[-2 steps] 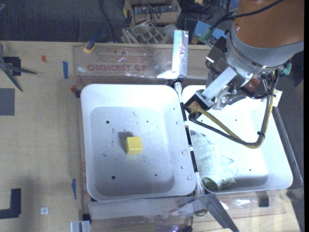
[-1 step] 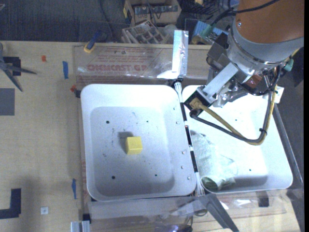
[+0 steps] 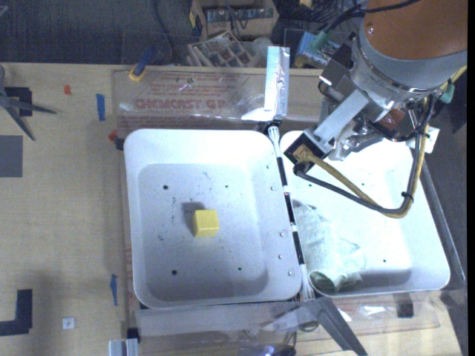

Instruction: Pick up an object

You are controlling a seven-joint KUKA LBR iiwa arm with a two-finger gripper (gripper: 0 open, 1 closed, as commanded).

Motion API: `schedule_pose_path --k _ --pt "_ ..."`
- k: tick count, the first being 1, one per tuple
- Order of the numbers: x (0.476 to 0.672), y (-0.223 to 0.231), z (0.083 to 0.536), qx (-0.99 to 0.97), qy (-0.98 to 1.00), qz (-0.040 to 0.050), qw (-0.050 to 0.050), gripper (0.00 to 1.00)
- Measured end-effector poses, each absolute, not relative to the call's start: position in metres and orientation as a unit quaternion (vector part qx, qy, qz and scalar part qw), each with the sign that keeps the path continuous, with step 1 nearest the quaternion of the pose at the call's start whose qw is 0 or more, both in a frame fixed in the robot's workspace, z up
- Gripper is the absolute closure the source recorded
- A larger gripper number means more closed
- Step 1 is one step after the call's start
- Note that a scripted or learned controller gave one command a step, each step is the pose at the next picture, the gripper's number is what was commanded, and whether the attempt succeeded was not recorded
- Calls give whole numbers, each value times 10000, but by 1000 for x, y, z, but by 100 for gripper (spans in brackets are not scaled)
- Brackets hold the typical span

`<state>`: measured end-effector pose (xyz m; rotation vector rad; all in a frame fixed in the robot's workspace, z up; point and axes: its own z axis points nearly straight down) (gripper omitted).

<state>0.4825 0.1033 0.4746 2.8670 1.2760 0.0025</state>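
Note:
A small yellow block (image 3: 206,222) lies near the middle of the left bin (image 3: 148,162), alone on its floor. In the right bin (image 3: 430,265) a crumpled white cloth (image 3: 326,242) lies at the front left, with a rolled greenish end (image 3: 326,279) at its near corner. The grey arm with its orange band comes in from the top right. My gripper (image 3: 355,141) hangs over the back part of the right bin, well away from the yellow block and behind the cloth. Nothing is seen held under it.
A black and tan cable (image 3: 371,201) loops from the wrist down across the right bin. A clear plastic sheet (image 3: 193,95) and a metal upright (image 3: 277,80) stand behind the bins. The divider (image 3: 286,199) separates the bins.

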Motion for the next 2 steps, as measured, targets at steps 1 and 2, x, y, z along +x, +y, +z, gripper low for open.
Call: schedule_pose_path --k 1,2 --pt "483 105 484 9126 4087 13 21 100" --pt "480 218 435 9465 3227 1 -4 100"
